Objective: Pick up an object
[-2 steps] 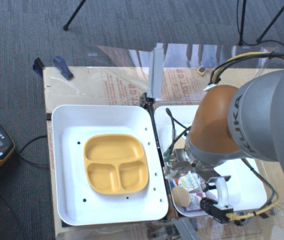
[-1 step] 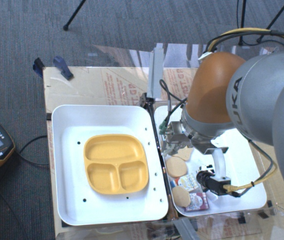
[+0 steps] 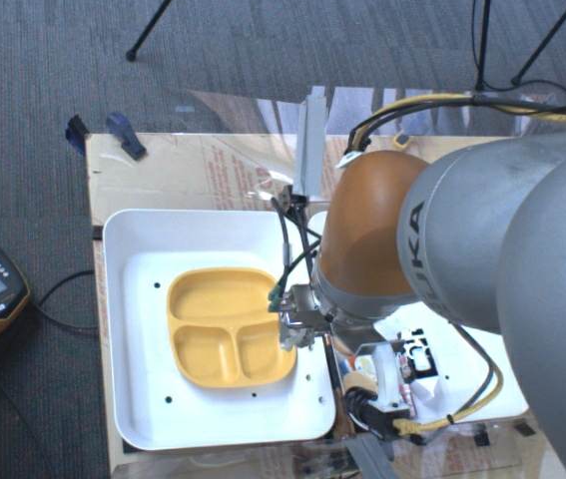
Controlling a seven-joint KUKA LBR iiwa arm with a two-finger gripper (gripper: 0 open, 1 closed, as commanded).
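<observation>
Grey arm (image 3: 482,238) bent low, gripper (image 3: 295,329) down

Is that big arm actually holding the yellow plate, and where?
Cannot be told. The end effector sits at the right rim of the yellow divided tray in the left bin, but any hold is hidden.

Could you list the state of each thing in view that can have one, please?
Yellow divided tray: upright, flat in the left bin, compartments bare.
Left bin: holds the tray.
Pincer: low over the tray's right edge; grip unclear.
Right bin: mostly hidden under the arm.
Blue clamps: on the bench's far left corner.
</observation>
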